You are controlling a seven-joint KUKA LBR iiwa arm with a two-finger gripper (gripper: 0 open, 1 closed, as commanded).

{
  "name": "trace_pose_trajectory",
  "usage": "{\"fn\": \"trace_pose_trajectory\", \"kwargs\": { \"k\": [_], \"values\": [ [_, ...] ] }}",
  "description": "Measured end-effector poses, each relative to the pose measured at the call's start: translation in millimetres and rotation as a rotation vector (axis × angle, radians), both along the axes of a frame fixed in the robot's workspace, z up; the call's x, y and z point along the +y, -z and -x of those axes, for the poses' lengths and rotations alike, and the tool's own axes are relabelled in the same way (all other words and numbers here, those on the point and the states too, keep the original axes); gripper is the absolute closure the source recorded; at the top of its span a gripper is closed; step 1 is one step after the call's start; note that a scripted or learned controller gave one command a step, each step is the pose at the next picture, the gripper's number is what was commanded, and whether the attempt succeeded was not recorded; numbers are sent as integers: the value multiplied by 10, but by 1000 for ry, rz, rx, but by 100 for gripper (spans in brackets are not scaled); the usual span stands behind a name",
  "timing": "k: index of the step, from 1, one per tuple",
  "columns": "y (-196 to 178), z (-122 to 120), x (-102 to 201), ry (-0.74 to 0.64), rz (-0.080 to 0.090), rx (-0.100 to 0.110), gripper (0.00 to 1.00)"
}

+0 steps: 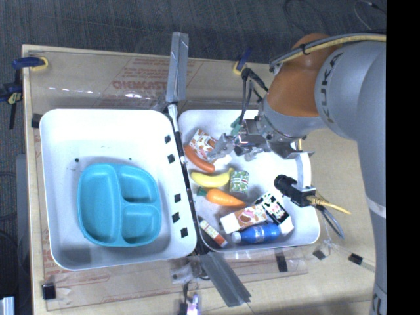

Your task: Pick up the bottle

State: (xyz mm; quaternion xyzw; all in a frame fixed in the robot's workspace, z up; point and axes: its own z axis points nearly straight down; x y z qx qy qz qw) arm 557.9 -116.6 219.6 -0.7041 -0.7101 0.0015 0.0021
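Observation:
The bottle [264, 233] is blue with a white cap end and lies on its side along the near wall of the right bin [306, 176]. My gripper [240, 146] hangs over the far part of that bin, beside a small printed packet [204, 143]. It is well away from the bottle, up and to the left of it. Its fingers stand apart with nothing between them.
Between gripper and bottle lie a banana [210, 178], a green can [238, 180], a carrot [225, 197], a pink-white box [240, 218] and a black-white carton [275, 209]. An orange sausage shape [197, 159] lies by the divider. The left bin [59, 136] holds a blue divided tray [120, 203].

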Motion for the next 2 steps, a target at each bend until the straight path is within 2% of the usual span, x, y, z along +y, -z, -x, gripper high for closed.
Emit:
{"fn": "trace_pose_trajectory", "kwargs": {
  "k": [1, 2],
  "values": [
    [291, 746, 705, 11, 1, 0, 0],
    [-1028, 750, 18, -59, 2, -6, 0]
  ]
}}
